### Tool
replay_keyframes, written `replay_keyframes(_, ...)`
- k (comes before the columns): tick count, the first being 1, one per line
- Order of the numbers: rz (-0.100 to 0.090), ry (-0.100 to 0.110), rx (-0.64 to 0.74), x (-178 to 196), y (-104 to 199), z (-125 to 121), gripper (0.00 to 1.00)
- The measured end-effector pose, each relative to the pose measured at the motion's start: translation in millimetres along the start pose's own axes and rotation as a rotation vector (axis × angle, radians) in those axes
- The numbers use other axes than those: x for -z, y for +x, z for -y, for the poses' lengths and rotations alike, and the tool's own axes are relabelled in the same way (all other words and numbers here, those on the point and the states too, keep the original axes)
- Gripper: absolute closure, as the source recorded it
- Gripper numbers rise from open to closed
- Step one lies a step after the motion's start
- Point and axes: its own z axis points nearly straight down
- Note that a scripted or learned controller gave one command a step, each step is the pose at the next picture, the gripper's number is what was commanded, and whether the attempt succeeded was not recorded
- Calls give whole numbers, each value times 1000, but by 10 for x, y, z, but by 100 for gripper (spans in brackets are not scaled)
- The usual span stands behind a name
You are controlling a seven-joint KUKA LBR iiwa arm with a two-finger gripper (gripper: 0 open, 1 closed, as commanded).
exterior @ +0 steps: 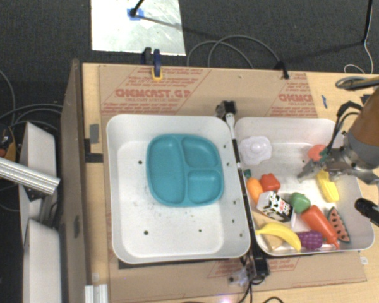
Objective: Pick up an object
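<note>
Toys (303, 216) crowd your right bin (290, 128); jaws (312, 169) state unclear, holding nothing visible; you risk nudging neighbours and slipping.

"CHEMCAST GP" on brown board (177, 87)

- The grey KUKA arm (370, 145) with its orange band reaches in from the right edge, wrist angled down and to the left.
- Its dark two-finger gripper (308, 171) sits low, fingers pointing left, with a slight spread between the tips.
</note>
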Motion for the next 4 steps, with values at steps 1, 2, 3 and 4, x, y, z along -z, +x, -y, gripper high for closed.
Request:
replay_keyframes(1, -12, -12, 14, -275, -1, -577, 0)
replay_keyframes(2, -15, -5, 11, -295, 10, -156, 0)
replay_keyframes(3, -1, -5, 10, 8, -61, -602, 0)
replay_keyframes(4, -2, 2, 8, -339, -63, -636, 0)
